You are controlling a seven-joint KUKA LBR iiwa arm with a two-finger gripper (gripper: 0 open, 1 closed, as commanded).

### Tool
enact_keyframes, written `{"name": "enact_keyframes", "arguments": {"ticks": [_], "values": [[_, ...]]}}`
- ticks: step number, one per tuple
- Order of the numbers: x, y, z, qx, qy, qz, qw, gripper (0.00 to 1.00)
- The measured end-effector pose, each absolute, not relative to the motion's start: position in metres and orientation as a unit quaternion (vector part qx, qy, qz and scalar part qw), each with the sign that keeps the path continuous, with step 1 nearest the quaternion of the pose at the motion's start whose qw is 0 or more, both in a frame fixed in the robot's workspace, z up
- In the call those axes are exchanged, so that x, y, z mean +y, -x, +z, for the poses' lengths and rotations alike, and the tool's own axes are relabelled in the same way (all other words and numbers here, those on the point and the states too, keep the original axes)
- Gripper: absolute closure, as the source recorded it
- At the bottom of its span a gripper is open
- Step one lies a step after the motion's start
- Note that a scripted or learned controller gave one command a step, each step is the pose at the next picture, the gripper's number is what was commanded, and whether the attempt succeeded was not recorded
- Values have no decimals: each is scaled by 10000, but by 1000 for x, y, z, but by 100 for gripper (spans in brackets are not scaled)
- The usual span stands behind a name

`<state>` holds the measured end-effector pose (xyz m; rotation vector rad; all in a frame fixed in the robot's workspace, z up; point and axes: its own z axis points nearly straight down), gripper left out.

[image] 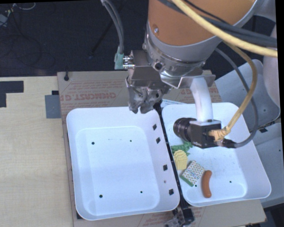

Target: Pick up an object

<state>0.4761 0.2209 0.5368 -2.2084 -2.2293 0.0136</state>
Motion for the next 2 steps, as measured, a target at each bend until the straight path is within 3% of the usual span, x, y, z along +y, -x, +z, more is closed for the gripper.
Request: {"name": "enact_keyframes", "arguments": {"ticks": [2], "values": [[222,-476,555,-7147,6993,87,40,100]]}}
